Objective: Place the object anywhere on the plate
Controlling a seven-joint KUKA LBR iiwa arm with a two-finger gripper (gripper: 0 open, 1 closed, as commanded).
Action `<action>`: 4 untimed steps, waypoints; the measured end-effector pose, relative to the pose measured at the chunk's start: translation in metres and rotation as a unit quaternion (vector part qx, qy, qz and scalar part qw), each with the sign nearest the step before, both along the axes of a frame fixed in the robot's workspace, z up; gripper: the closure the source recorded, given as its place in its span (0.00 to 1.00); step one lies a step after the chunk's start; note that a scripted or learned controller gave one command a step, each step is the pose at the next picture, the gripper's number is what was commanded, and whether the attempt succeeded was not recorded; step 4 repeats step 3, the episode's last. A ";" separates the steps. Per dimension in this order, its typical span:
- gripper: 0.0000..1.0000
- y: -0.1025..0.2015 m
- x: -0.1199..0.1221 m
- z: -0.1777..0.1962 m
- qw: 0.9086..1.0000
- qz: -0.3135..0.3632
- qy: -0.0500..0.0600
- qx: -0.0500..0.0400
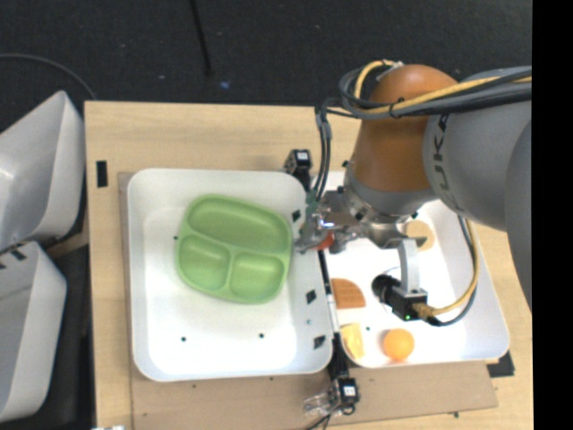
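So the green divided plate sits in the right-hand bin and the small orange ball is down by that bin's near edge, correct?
Not quite. The camera view shows the green divided plastic plate in the left white bin, not the right one. The small orange ball does lie in the right white bin, near its front edge, beside a yellow piece.

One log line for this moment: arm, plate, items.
arm: over right bin | gripper: near divider | green plate: left bin, bare | orange ball, brown piece: right bin
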State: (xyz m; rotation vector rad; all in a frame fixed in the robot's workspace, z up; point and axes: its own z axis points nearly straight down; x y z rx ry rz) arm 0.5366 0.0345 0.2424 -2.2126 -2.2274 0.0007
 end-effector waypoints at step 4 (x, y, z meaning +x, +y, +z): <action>0.00 0.086 -0.035 0.008 1.000 -0.002 0.000 0.000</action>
